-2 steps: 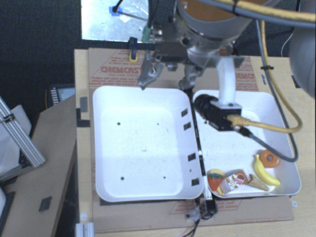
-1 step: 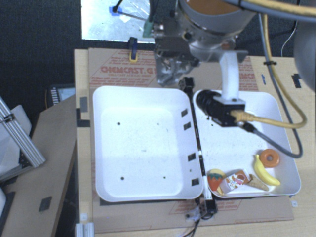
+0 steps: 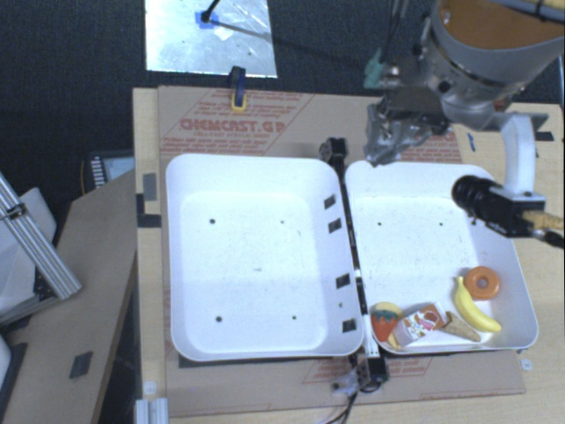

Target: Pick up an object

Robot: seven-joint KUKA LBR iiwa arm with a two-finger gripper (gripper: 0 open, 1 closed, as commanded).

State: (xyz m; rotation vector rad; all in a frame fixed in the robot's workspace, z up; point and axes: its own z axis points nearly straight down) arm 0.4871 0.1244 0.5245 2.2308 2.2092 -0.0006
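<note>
We see the gripper [image 3: 388, 144] at upper right, above the right bin's [image 3: 415, 210] far rim. Whether its fingers are apart, we cannot tell. The banana [image 3: 475, 306] lies well apart, lower right.

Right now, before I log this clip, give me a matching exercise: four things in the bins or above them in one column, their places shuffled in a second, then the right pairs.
Things:
1. banana
2. orange ring-shaped toy
3. gripper
4. left bin

Places:
A. above the far edge of the right bin
B. lying near the right bin's near right corner
C. beside the right bin, toward the view's left
D. just beyond the banana, toward the right wall

Pairs: 1-B, 2-D, 3-A, 4-C
</note>
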